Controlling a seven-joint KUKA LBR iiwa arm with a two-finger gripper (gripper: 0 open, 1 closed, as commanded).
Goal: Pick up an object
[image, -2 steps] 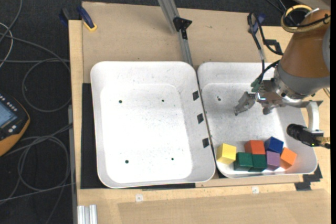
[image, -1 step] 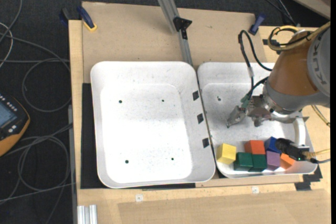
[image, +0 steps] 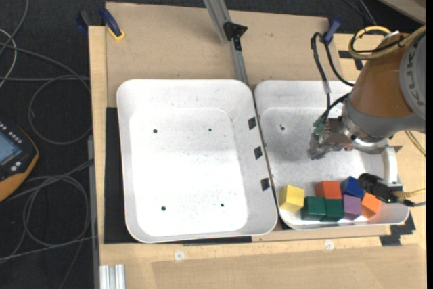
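In the right bin point(image: 298, 105), along its near wall: a cluster of small blocks, namely a yellow cube point(image: 293, 197), green block point(image: 323, 208), red-orange block point(image: 331, 189), purple block point(image: 353, 204), blue block point(image: 352, 184) and orange block point(image: 371, 202). Judged light, rigid, smooth-faced; best taken across opposite flat sides. The yellow cube stands slightly apart, easiest to reach. The gripper point(image: 319, 147) hovers above the bin floor, near the blocks; finger state cannot be told.

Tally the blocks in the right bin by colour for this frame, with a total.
Yellow block: 1
Green block: 1
Red-orange block: 1
Blue block: 1
Purple block: 1
Orange block: 1
Total: 6, all clustered along the near edge of the right bin.
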